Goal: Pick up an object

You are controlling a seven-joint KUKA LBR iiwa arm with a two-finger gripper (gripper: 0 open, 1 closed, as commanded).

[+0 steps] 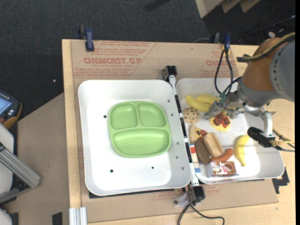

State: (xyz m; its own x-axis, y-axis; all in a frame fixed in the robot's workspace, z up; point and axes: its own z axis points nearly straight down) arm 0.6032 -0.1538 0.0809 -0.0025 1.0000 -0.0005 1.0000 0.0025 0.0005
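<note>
The grey arm reaches over the right bin, its gripper low above a small red-and-yellow food piece; whether anything is grasped cannot be told from here. Just left of the gripper lies a yellow banana, with a cookie below that. Nearer the viewer sit a hot dog bun, a sausage and a second banana. Well to the gripper's left, the other bin carries a green divided plate on the worktop.
</note>
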